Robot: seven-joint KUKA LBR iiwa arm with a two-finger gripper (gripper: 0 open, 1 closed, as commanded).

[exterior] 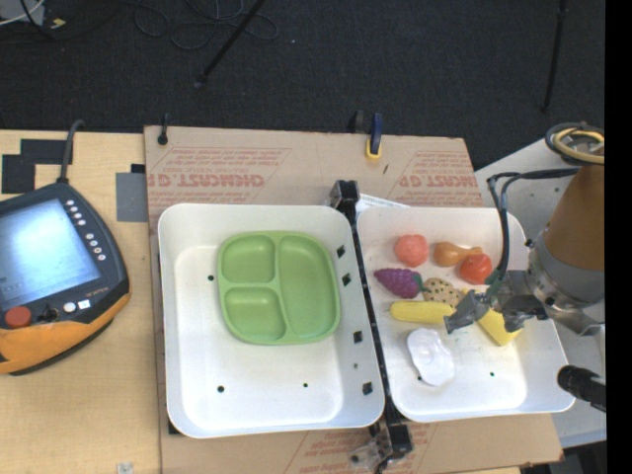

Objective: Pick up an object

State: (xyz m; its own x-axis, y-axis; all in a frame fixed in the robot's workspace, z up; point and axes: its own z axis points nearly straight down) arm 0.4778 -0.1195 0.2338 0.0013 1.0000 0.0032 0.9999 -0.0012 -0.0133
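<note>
The gripper (486, 312) is hanging low over the right bin (513, 388), its fingers spread apart and gripping nothing. A yellow block (501, 330) is lying just below-right of the fingertips, and a banana (422, 313) is lying just to their left, beside a white lump (432, 355).

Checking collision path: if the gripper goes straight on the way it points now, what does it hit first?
Likely the banana: the gripper points left at its near end. Height is unclear, so it might pass over.

Upside-down red "CHEMCAST" lettering, twice, on the cardboard sheet (296, 166) under the bins.
</note>
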